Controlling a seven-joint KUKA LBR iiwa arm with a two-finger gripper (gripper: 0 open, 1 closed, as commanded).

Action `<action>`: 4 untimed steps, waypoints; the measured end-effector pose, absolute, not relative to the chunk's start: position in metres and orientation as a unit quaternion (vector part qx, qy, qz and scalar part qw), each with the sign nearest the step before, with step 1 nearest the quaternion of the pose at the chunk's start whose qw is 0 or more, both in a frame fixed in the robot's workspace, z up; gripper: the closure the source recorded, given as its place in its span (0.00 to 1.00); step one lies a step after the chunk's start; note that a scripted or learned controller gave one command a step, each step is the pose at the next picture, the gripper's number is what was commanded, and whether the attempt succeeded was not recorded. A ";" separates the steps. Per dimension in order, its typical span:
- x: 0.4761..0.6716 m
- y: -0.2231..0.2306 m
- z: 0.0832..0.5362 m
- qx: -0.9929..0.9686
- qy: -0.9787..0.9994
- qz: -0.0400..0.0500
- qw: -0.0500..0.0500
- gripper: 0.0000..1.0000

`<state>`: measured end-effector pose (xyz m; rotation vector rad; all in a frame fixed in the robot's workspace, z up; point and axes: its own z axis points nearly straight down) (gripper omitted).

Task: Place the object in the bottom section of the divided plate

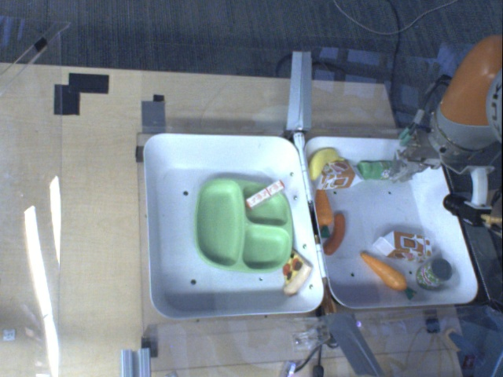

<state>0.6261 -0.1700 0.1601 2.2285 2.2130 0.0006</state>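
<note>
Grey arm with orange band (471,93) is poised at the right bin's two o'clock corner; whether its gripper (409,162) is parted or closed cannot be told.

The green divided plastic plate (228,226) is centred in the shallow white left bin (165,210), presumably as target. A green bottle-like object (376,168), judged the likely pick, lies by the gripper at twelve o'clock in the white right bin (460,277); a small wrapped bar (265,195) rests at the plate's one o'clock.

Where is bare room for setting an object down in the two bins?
Free: the green divided plate's large left and lower-right sections, and the left white bin's floor left of it. Crowded: the right white bin, and the plate's upper-right section under a small red-and-white packet.
</note>
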 end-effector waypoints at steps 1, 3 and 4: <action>0.627 -0.201 0.213 0.719 0.695 0.001 0.001 1.00; 0.499 -0.200 0.176 0.693 0.721 0.001 0.000 1.00; 0.506 -0.206 0.208 0.700 0.714 0.000 0.000 1.00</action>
